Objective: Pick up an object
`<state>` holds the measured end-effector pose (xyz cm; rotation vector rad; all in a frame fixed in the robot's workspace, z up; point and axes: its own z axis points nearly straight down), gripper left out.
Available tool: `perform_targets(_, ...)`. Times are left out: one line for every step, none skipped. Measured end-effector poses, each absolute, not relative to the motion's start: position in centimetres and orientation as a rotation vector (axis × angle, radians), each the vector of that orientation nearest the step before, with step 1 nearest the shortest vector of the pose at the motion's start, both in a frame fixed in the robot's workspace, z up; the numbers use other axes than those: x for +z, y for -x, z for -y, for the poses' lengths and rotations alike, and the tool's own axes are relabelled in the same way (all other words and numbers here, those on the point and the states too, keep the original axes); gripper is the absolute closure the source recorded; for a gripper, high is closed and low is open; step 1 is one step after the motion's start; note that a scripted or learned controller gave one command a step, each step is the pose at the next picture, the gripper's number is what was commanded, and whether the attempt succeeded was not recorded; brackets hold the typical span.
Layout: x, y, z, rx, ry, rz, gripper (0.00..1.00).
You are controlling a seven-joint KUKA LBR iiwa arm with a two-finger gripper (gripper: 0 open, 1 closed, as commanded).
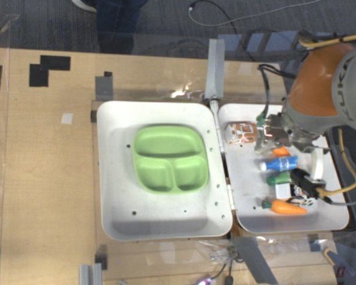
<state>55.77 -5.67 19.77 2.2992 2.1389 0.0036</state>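
The right bin (pixel 249 209) holds several small items: a brown-and-white packet (pixel 240 133) at its far left, a blue bottle (pixel 279 164), a green item (pixel 280 179), a small orange piece (pixel 281 152), and an orange carrot (pixel 286 207) near the front. A black-and-white item (pixel 302 186) lies beside a white stick (pixel 317 166). My gripper (pixel 266 140) hangs over the bin's far middle, just right of the packet and above the orange piece. The arm's orange band (pixel 313 88) hides the bin's far right corner.
The left bin (pixel 115 177) holds a green divided tray (pixel 169 158). A metal post (pixel 214 70) stands at the back between the bins. Cables run behind the right bin. A person's legs (pixel 115 8) stand beyond the bench.
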Motion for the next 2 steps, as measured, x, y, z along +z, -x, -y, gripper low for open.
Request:
perform_targets(21.26, -61.49, 13.69, 0.005, -2.312, -2.120, 1.00)
perform_targets(21.25, -61.49, 13.67, 0.004, -2.312, -2.121, 0.00)
